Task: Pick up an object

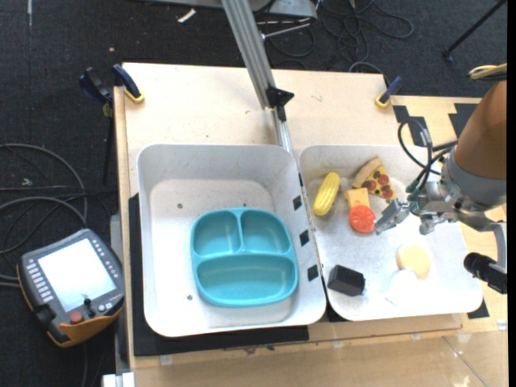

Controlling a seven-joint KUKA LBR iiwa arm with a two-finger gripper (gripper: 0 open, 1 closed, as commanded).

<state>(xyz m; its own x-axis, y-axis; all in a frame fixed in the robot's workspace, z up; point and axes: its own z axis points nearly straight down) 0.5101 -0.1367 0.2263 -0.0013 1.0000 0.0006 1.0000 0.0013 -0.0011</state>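
Red tomato slice just left of gripper, nearly touching one finger; jaws spread wide, gripping nothing. No readable writing anywhere.

I see a pale wooden table standing on dark carpet. Two shallow white bins lie side by side on it: the left bin and the right bin, their inner walls touching down the middle. A black mat pokes out beneath the left bin at its near-left corner. Yellow-and-blue clamps grip the table's far edge, one at the far-left corner, another toward the far right. A grey metal pole slants across the far side of the table.
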